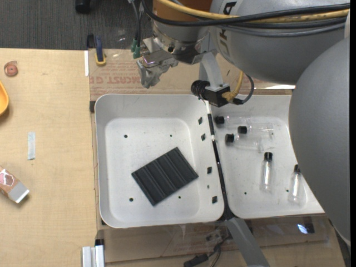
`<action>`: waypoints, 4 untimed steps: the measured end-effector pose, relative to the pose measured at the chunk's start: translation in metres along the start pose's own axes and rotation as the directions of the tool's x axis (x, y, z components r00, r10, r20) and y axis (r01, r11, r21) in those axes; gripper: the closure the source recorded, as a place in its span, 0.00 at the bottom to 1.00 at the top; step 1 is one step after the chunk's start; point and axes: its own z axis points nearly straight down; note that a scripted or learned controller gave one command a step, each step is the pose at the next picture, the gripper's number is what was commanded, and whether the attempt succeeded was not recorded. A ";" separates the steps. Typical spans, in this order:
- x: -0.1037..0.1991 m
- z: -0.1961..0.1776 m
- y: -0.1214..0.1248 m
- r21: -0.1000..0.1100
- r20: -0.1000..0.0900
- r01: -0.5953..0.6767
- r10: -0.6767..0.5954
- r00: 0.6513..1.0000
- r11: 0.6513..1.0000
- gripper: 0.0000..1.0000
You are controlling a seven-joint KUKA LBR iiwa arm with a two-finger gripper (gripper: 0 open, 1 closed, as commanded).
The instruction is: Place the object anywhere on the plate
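- While I watch from the overhead camera, the gripper [151, 74] hangs above the far edge of the left bin [111, 204], over brown cardboard; I cannot tell how its jaws stand.
- I see the dark ribbed plate [164, 176] lying flat and slantwise in the left bin, nearer its front right corner.
- In the right bin [245, 204] lie several clear vials with black caps: one vial [267, 170] near the middle, another vial [295, 182] toward the right edge, and smaller ones near the far left corner.
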 end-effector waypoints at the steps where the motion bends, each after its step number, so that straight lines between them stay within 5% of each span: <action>1: -0.016 0.009 0.007 -0.002 0.000 0.351 -0.351 0.936 0.936 1.00; 2: -0.001 0.031 -0.006 -0.003 0.001 0.578 -0.578 0.816 0.816 1.00; 4: 0.003 0.039 0.010 -0.003 0.003 0.880 -0.880 0.475 0.475 1.00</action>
